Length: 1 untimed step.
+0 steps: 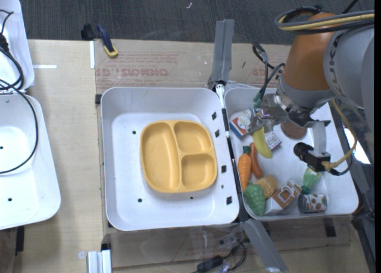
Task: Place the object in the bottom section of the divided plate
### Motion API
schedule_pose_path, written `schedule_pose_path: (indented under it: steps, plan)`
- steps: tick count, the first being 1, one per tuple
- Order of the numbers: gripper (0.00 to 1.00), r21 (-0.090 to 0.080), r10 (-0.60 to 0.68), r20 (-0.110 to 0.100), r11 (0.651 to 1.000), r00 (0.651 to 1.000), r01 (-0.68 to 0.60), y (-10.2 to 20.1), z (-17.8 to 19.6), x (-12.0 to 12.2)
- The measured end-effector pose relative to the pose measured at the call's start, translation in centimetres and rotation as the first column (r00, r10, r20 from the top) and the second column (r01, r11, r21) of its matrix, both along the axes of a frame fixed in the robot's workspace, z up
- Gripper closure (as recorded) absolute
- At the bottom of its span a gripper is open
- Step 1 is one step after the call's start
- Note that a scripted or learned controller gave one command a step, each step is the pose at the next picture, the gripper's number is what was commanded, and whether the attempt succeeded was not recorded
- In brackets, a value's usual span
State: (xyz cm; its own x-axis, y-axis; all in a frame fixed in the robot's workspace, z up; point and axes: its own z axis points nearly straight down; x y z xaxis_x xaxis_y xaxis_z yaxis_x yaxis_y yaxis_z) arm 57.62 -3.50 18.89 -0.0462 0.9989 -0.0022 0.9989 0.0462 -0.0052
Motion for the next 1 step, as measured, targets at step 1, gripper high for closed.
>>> schedule_pose_path:
  steps: [1]
  plan:
    - [1.0,0.001,0.265,0.003,0.964,0.964,-0.265,5.03,0.06,4.64]
